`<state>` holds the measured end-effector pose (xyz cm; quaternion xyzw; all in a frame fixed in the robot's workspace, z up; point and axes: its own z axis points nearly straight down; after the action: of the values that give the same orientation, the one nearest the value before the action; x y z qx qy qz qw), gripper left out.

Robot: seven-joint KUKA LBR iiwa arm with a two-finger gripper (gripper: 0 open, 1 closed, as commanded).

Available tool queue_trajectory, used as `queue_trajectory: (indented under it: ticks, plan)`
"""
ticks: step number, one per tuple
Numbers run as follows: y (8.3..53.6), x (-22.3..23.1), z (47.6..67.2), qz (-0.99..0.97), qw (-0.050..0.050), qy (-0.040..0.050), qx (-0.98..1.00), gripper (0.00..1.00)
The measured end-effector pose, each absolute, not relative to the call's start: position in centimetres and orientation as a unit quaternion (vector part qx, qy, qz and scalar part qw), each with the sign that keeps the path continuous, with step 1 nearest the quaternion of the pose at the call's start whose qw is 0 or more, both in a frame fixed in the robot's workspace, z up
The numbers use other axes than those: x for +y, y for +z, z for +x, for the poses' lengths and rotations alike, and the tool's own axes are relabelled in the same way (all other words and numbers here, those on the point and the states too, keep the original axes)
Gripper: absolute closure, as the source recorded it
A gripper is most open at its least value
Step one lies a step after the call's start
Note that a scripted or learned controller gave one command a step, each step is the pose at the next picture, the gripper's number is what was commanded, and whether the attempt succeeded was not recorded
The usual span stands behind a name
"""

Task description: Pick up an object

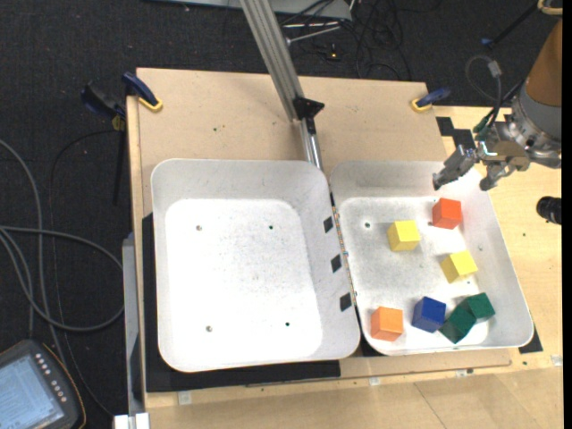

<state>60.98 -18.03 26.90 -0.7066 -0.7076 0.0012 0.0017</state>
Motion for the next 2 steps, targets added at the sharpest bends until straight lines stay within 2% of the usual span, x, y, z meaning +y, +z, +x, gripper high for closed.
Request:
queue_trajectory:
  ticks: [1,2]
  plan:
    - [27.1,-18.0,61.1,-0.706,0.0,0.0003,-0.708,0.0]
    - [21.9,-18.2,60.0,-0.708,0.002,0.0018,-0.707,0.0]
